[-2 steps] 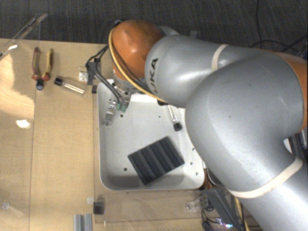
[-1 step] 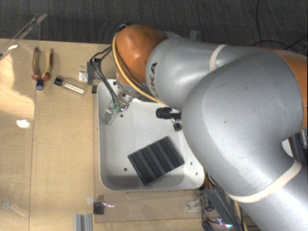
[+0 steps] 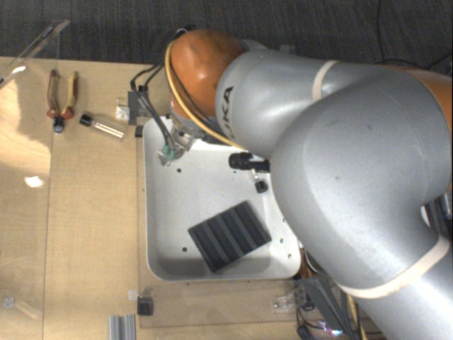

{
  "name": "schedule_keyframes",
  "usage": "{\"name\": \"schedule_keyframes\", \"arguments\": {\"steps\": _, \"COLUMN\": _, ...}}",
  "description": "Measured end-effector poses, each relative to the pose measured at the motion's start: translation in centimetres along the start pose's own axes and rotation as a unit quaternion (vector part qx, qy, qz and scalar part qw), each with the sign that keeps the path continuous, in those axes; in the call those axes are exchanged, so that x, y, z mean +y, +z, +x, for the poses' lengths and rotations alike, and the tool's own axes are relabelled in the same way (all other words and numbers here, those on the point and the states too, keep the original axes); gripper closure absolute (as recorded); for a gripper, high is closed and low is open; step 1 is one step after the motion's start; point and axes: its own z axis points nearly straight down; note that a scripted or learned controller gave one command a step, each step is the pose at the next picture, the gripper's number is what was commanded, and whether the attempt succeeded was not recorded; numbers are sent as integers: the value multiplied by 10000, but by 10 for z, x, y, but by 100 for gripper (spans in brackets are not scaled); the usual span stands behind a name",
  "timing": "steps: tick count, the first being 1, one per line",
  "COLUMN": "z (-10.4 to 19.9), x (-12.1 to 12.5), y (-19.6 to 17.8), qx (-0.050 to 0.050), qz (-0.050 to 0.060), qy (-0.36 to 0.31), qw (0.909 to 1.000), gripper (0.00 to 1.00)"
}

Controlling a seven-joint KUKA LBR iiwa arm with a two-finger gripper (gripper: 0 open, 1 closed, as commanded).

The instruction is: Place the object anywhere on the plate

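At the far left corner of the white bin (image 3: 159,211), the claw (image 3: 168,153) is held low over the bin floor, close to the bin's left wall. Whether the claw is open or closed cannot be told, since its tip is small and partly masked by cables. Nothing is seen gripped in it.

Nearer the camera than the claw and to its right, the ribbed dark block (image 3: 230,236) is laid flat on the bin floor, turned at a slant, well apart from the claw. Only bare white floor, marked by a few small dark spots, is found between the two.

Directly right of the claw, the view is taken up by the grey arm (image 3: 368,176), by which the right part of the bin is covered.

Left of the claw, outside the bin on the wooden bench, a glass tube (image 3: 101,125) with a black cap is laid. Further left, red-handled pliers (image 3: 62,98) are laid. Beyond the bin's near left corner, a small black block (image 3: 145,304) is seen.
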Motion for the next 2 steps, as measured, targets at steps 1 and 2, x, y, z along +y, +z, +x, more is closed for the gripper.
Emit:
{"name": "schedule_keyframes", "arguments": {"steps": 1, "z": -4, "x": 7, "y": 13, "qx": 49, "qz": 6, "qy": -2459, "qw": 9693, "gripper": 100}}
{"name": "schedule_keyframes", "arguments": {"steps": 2, "z": -7, "x": 10, "y": -93, "qx": 50, "qz": 0, "qy": -3369, "qw": 9415, "gripper": 100}}
